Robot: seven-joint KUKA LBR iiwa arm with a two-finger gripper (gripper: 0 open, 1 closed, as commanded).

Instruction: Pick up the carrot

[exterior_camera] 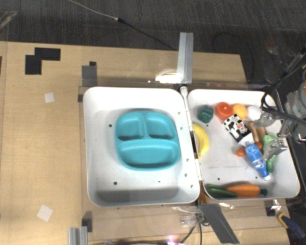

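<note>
The carrot (243,190) is orange with a dark green top pointing left. It lies flat along the near wall of the right bin (222,163). My gripper (272,133) hangs over the right side of that bin, well behind the carrot and apart from it. It looks open, with one silver fingertip (266,120) farther back and the other nearer. A green item (269,142) and a brown piece (257,131) lie below the gap between them.
The right bin also holds a blue bottle (256,160), a black-and-white box (236,127), a banana (202,139), a dark teal piece (205,114), a red-orange fruit (223,109) and an orange one (239,110). A teal divided plate (145,139) sits in the left bin (99,137).
</note>
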